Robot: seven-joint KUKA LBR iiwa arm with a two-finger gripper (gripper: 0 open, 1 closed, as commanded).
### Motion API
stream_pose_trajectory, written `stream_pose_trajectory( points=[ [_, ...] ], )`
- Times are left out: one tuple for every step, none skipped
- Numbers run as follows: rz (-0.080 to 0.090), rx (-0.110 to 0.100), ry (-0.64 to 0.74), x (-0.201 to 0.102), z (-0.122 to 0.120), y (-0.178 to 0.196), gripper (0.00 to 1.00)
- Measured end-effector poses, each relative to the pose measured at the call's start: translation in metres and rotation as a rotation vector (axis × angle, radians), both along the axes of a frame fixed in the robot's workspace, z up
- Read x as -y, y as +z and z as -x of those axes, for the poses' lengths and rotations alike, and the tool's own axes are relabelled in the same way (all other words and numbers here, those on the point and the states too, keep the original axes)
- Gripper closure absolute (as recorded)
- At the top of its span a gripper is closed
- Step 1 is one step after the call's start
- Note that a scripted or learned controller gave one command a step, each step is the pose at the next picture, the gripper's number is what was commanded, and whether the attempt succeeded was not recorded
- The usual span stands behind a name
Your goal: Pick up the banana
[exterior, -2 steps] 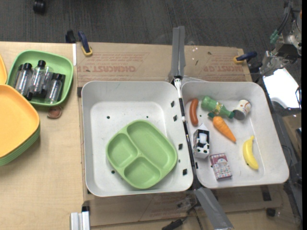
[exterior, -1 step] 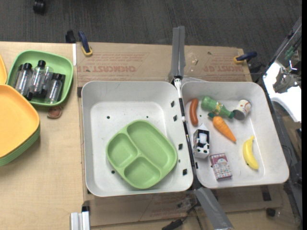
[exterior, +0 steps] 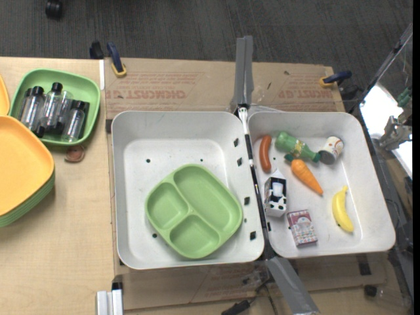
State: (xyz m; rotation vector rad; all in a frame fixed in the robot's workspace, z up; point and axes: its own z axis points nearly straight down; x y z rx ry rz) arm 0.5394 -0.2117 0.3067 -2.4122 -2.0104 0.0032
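- Hand: whether it is apart or together cannot be told. A grey metal fitting stands at the view's right edge, just outside the right bin.
- Banana: lies on the floor of the right bin, near its right wall, lengthwise toward the front, touching nothing else.
- Nearest neighbours: a carrot slants to the banana's upper left; a pink box lies near the front wall.
- Further items in the same bin: a green bottle beside a small can near the back, a red sausage and a cow-print carton along the left wall.
- Left bin: holds a green divided plate.
- Counter: at far left, a green tray of dark-capped bottles next to stacked orange plates.
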Motion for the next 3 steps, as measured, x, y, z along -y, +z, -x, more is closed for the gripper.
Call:
stream_pose_trajectory(
  points=[
    [0.002,0.001,0.001,-0.018,-0.087,-0.014,1.0],
    [0.002,0.001,-0.073,-0.003,-0.077,0.004,1.0],
    [0.001,-0.001,-0.096,-0.009,-0.011,-0.02,1.0]
  ],
)
